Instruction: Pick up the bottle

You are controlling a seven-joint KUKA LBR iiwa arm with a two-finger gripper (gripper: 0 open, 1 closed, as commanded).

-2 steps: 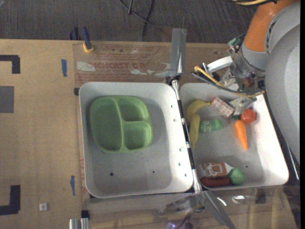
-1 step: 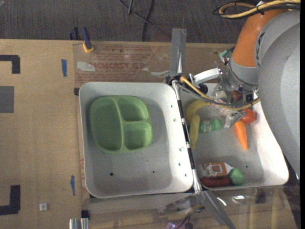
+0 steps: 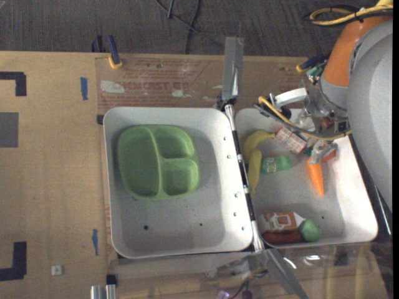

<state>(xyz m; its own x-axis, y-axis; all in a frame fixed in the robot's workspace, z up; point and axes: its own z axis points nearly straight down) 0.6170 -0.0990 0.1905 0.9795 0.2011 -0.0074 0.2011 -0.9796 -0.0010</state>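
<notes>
- Two white bins lie side by side: the left bin (image 3: 124, 229) at frame centre-left, the right bin (image 3: 355, 210) at frame right.
- One green divided tray (image 3: 159, 161) sits in the left bin's upper half.
- The right bin holds one banana (image 3: 254, 151), one bottle (image 3: 274, 164) with a green cap end, one orange carrot (image 3: 317, 177), one small carton (image 3: 282, 219), one red sausage-like piece (image 3: 283, 236) and one green ball (image 3: 310, 230).
- The bottle lies on its side, touching the banana, in the right bin's upper left.
- The gripper (image 3: 318, 143) hangs over the right bin's upper middle, just right of the bottle and above the carrot; how far it is open I cannot tell, and nothing is visibly gripped.
</notes>
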